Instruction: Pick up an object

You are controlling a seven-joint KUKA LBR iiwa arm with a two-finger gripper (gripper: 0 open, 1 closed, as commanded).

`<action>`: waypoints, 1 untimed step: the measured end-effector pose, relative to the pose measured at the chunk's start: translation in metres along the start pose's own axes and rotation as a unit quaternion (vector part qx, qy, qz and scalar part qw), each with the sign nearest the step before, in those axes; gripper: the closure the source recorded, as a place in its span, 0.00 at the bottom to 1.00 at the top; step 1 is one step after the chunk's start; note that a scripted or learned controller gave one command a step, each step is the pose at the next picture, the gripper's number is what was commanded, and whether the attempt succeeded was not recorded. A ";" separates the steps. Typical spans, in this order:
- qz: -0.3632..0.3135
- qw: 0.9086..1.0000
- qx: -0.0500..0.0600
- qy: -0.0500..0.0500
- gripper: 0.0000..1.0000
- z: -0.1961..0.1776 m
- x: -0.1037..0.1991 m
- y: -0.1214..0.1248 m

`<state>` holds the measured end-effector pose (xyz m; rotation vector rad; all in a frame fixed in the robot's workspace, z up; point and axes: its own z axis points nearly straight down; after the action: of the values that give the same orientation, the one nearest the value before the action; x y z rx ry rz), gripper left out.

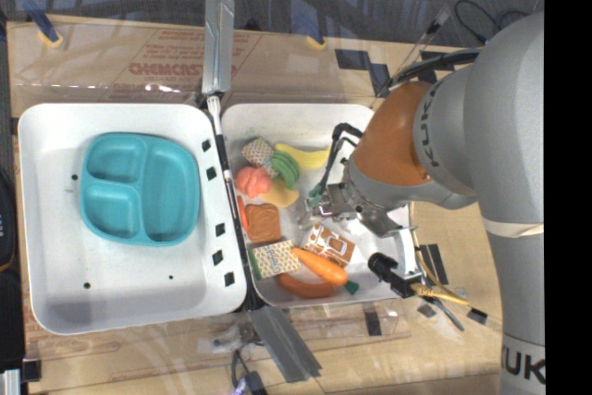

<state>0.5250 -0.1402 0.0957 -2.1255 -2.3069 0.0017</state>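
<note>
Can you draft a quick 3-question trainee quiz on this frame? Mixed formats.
1. True or false: the teal divided plate lies in the left bin.
2. Multiple choice: the carrot lies in the right bin near which side in the camera view? A) top edge B) bottom edge C) outside the bin
3. Fill in: the arm, grey with an orange band, hangs over the ____ bin.

Key: 1 true; 2 B; 3 right.
</note>
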 end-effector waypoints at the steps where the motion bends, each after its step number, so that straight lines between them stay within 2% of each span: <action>1: -0.062 0.998 -0.001 -0.001 0.00 0.004 -0.010 -0.049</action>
<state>0.4769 -0.1542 0.0917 -1.9805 -2.4365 -0.0006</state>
